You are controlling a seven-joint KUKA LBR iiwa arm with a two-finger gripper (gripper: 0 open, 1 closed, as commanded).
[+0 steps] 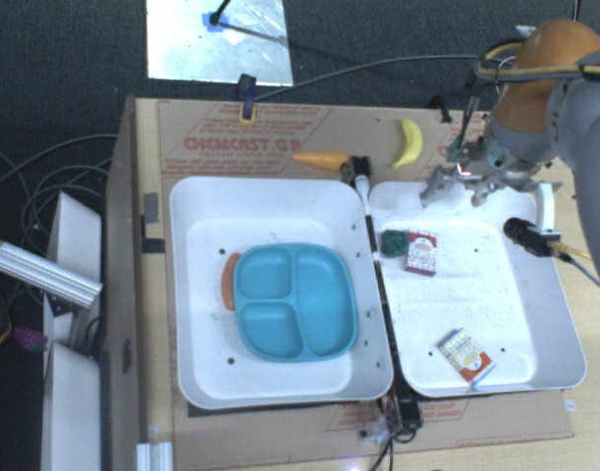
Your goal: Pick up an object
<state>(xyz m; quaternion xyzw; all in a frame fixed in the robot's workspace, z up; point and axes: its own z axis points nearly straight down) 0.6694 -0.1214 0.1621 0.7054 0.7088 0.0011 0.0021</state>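
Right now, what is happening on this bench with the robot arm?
A grey KUKA arm reaches in over the far edge of the right bin. Its gripper holds nothing. In this bin lie a red and white packet, a green object and a small orange box. The left bin holds a blue divided plate. A banana and a carrot lie on the cardboard behind.

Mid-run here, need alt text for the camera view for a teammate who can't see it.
The gripper hangs over the far edge of the right bin, which contains a red-and-white pack, a green item and a small box. The left bin contains a blue divided plate; a banana and carrot lie beyond.
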